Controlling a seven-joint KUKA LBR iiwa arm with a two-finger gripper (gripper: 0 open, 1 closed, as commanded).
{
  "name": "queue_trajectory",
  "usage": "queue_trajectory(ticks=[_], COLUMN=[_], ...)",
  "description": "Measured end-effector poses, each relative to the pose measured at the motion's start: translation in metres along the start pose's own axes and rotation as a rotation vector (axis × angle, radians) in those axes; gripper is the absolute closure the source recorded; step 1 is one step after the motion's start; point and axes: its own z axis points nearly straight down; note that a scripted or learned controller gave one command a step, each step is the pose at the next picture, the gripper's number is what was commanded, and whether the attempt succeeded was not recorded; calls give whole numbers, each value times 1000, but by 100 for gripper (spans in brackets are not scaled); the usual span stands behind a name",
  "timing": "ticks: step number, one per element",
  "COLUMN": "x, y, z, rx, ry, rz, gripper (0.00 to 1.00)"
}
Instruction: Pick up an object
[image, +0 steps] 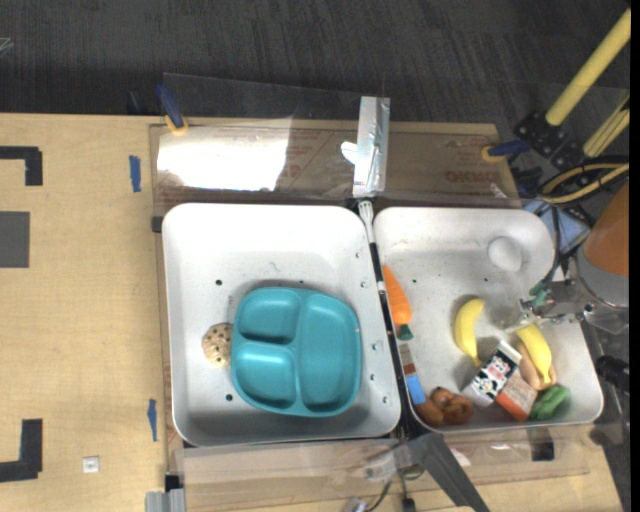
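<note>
The right bin (440, 240) holds a yellow banana (467, 327), a second banana (536, 352), a black-and-white carton (494, 376), an orange carrot (397, 298), a brown pastry (446, 405) and a green piece (549, 402). My gripper (546, 303) hangs at that bin's right side, just above the second banana and right of the first. Nothing shows between its tips. The arm's orange band (612, 235) is at the right edge.
The left bin (200, 250) bears a teal divided plate (297, 349) with a speckled cookie (216, 342) to its left. A blue stick (412, 383) lies along the divider between bins. A clear panel and metal bracket (371, 145) stand behind the bins.
</note>
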Motion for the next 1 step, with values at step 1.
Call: queue_trajectory(ticks=[1], x=[56], y=[16], z=[-97], rx=[1], ry=[-4], rz=[177], gripper=[100])
